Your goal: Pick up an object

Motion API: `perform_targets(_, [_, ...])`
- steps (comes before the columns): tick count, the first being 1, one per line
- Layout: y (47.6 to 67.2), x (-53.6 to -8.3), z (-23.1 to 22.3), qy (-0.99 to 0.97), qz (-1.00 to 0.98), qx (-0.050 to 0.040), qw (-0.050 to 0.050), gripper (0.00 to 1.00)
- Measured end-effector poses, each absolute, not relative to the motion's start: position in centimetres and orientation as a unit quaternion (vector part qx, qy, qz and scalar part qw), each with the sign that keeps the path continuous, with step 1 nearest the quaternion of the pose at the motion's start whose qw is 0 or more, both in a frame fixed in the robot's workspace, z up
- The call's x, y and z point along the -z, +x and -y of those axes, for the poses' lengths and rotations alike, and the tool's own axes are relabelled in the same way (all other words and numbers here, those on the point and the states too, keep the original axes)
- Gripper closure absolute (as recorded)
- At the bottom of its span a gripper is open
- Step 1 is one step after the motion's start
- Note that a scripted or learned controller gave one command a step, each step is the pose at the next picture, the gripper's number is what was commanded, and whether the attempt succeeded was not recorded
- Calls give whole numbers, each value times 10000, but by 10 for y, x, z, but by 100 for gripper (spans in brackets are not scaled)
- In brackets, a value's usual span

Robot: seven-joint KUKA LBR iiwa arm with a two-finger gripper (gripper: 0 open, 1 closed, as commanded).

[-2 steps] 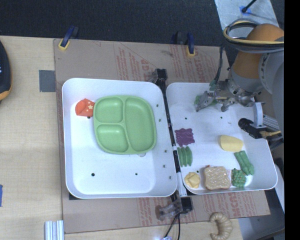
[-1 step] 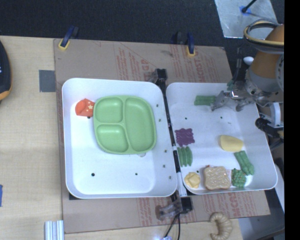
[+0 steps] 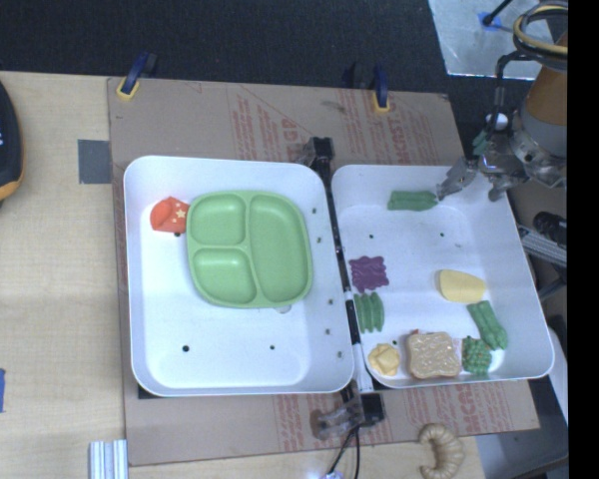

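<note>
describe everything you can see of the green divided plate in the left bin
The plate is pale green and looks like smooth moulded plastic, a rounded rectangle with three compartments: two smaller ones on its left side and one long one on the right. Nothing lies in them. It lies flat, slightly turned, in the upper middle of the left bin. A red toy sits against its upper left corner.
</note>
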State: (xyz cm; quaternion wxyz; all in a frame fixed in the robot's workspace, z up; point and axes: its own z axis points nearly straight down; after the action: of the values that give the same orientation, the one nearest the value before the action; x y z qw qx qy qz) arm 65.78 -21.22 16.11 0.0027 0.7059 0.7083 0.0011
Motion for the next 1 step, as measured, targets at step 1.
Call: perform_targets(1, [658, -216, 154, 7041, -7101, -14, 18, 0])
